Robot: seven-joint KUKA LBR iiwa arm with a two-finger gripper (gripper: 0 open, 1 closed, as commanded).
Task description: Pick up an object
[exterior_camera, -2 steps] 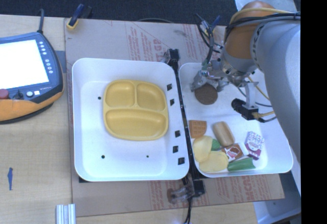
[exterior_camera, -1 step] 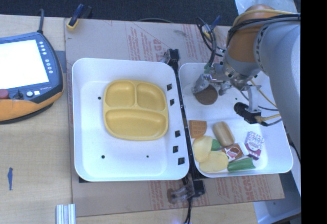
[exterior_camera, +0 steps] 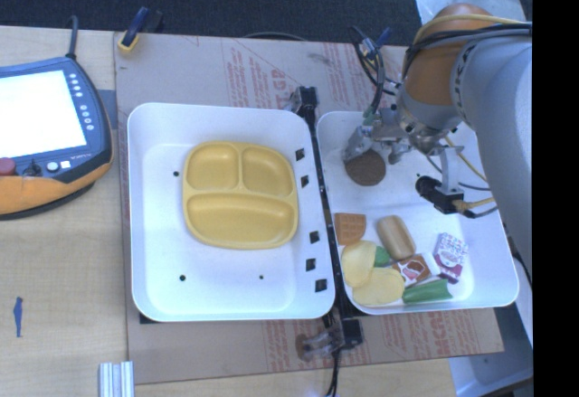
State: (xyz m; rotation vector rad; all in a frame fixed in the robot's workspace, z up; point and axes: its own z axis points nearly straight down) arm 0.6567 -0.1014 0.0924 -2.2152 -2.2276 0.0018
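Gripper [exterior_camera: 369, 149] in right bin [exterior_camera: 488, 291], directly over brown round obj [exterior_camera: 366, 170]; grip state can't tell.

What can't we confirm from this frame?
- Tool finger state: too small and cluttered with cables in the camera view.
- Whether the brown round object is gripped: the contact is hidden beneath the tool.
- Right bin far side: covered by the arm.

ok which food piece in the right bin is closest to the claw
The round brown piece, lying alone at the bin's far end right under the claw; the other pieces cluster at the near end.
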